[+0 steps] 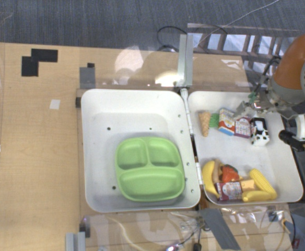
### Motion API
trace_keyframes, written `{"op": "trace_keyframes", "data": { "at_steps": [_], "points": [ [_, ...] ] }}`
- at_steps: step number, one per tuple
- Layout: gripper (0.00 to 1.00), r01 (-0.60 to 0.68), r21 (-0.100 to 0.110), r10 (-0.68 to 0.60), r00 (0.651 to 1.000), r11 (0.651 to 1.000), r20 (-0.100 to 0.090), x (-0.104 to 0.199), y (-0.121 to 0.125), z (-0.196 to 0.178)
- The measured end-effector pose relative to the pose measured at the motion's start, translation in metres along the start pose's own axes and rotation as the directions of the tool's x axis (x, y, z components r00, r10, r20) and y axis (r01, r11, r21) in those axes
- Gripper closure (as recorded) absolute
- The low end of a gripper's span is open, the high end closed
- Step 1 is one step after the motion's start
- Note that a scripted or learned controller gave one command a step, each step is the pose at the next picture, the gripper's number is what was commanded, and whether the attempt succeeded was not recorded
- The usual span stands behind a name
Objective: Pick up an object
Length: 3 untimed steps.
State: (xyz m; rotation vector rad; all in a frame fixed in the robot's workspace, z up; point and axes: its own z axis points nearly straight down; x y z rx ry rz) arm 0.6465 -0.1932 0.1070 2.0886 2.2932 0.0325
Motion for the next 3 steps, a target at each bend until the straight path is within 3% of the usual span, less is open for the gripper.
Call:
{"op": "trace_keyframes", "data": {
  "at_steps": [1,2,3],
  "points": [
    [0.0,0.041,0.026,-0.041,0.999,0.999,-0.013,-0.013,0.027,0.001],
    [0.0,0.061,0.005,-0.061,0.998,0.998,-0.006,-0.01,-0.013,0.004],
    [0.0,0.117,0.002,-0.117,0.993,0.993,-0.004,-0.008,-0.049,0.003]
  ]
}}
